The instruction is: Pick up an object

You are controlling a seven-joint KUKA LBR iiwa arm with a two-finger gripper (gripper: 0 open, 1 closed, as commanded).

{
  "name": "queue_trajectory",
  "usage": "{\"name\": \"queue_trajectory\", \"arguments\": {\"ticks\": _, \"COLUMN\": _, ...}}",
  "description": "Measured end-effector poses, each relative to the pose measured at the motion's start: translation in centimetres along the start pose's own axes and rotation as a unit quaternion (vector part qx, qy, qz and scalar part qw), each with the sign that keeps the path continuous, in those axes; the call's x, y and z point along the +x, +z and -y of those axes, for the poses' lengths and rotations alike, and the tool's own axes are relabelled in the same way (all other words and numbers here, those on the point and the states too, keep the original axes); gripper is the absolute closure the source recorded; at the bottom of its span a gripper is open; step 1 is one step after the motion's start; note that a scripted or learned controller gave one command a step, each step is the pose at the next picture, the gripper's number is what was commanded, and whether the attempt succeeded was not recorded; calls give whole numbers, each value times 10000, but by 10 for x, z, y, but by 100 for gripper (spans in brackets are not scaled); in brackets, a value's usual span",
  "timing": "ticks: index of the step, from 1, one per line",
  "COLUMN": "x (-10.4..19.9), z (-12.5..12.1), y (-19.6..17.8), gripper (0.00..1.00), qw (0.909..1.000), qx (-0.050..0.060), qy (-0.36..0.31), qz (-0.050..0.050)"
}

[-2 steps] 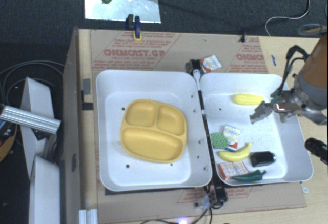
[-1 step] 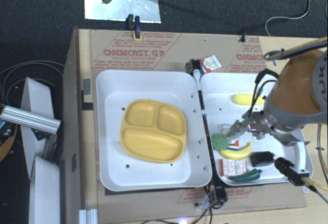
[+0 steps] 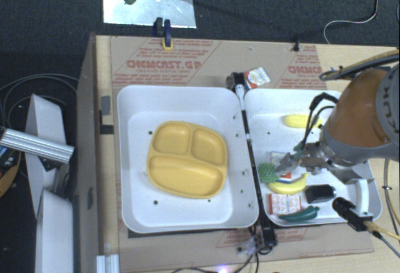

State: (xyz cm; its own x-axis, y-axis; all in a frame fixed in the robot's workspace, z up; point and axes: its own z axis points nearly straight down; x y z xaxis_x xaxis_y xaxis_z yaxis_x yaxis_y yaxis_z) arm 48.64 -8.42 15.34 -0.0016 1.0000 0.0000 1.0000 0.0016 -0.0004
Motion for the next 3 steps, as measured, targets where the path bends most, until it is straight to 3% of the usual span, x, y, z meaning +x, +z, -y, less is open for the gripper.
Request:
{"name": "queue_trajectory", "arguments": {"ticks": 1, "x": -12, "z": -2, "y": 67, "gripper": 0, "qw": 10000, "qx": -51, "qy": 12, "qz": 23}}
{"name": "queue_trajectory", "arguments": {"ticks": 2, "x": -85, "z": -80, "y": 32, "gripper": 0, "qw": 10000, "qx": -24, "qy": -3, "qz": 12}}
{"name": "queue_trajectory", "arguments": {"ticks": 3, "x": -15, "z": -45, "y": 70, "gripper": 0, "qw": 10000, "qx": -1, "qy": -10, "qz": -6}}
